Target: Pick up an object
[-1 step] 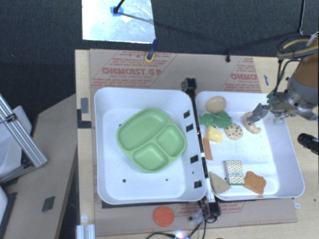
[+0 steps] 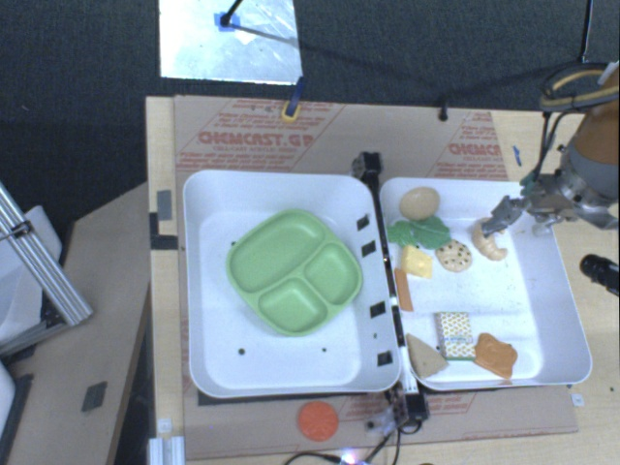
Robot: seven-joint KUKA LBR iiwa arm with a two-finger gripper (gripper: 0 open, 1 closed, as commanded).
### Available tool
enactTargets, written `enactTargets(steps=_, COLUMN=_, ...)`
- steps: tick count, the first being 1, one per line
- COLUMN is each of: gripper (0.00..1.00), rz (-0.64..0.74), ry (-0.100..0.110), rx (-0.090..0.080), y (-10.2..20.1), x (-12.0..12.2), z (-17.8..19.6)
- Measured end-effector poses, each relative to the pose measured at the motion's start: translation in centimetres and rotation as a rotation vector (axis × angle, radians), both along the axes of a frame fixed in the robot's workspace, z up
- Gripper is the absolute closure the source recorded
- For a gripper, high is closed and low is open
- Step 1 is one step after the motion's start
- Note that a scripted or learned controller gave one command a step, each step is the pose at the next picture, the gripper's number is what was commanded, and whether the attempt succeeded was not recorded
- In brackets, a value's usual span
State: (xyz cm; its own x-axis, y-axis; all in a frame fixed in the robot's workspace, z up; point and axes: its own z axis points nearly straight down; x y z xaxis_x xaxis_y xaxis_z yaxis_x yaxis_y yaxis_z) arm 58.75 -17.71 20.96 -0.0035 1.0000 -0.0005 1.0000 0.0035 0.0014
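Where the arm enters from the right edge, most of it is cut off; only the wrist and claw show.

Arm: one grey arm (image 2: 591,168), upper links out of frame, cables looped above it.

Claw: one claw (image 2: 501,219), low over the upper right part of the right bin, just above a curved tan piece; its fingers are too small and blurred, so I cannot tell whether they are apart or together, and nothing can be seen held.

Bins: two shallow white bins side by side on the table, the left bin (image 2: 208,356) and the right bin (image 2: 562,327).

Left bin contents: one green divided tray (image 2: 294,271) with three compartments, lying tilted near the middle.

Right bin contents, counted: eight small toy foods.
- one tan egg-shaped piece (image 2: 419,202) near the top left corner
- one green leafy piece (image 2: 419,232) just below it
- one yellow wedge (image 2: 418,262) touching the leaf's lower edge
- one round speckled cookie (image 2: 453,256) beside the wedge
- one curved tan piece (image 2: 490,243), right of the cookie, under the claw
- one orange strip (image 2: 403,291) along the left wall
- one small printed box (image 2: 455,334) near the bottom, print unreadable
- one orange-brown piece (image 2: 496,356) touching the box, shape hard to name

Beside the box: one tan triangular piece (image 2: 424,356), partly at the bin's lower left corner.

Table: one table (image 2: 252,129) with red lettering, part covered by bins; one orange disc (image 2: 318,419) at its front edge.
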Motion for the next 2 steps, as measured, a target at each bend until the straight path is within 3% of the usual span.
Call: enactTargets(steps=2, gripper=0.0, rz=-0.002, ry=0.004, rx=0.001, y=-0.5, x=-0.5, z=-10.9)
